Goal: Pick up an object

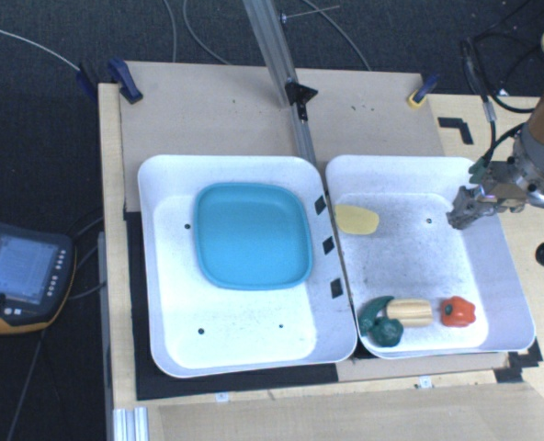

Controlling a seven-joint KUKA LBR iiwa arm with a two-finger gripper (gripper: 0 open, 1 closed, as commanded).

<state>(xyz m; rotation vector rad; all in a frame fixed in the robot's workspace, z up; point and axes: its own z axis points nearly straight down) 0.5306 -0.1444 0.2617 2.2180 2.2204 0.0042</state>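
In the right bin a pale yellow flat piece lies near the upper left corner. Along the front wall sit a dark green vegetable, a tan cylinder and a red pepper-like piece, close together. My gripper hangs over the right bin's upper right part, near its right rim, well apart from all of these. I see nothing between its fingers.
The left bin holds a square blue plate. A metal pole slants down to the seam between the bins. Blue and yellow clamps mark the bench's back corners. A teach pendant lies on the floor at left.
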